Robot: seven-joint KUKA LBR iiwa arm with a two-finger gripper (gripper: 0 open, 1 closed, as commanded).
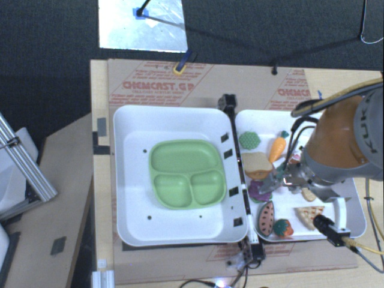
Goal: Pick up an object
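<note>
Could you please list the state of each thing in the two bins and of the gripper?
Green divided tray: flat in left bin, compartments hold nothing.
Toy carrot: lying in right bin.
Green round toy: lying loose.
Bread slice: flat, beside the gripper.
Watermelon slice: flat.
Pizza slice: flat.
Purple toy: under the gripper.
Gripper: low over the purple toy, grasp unclear.

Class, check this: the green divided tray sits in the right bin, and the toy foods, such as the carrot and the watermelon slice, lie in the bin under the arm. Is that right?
Not quite. The camera view shows the green divided tray in the left bin, not the right one. The rest holds: the carrot and the watermelon slice lie in the right bin, under the arm.
</note>
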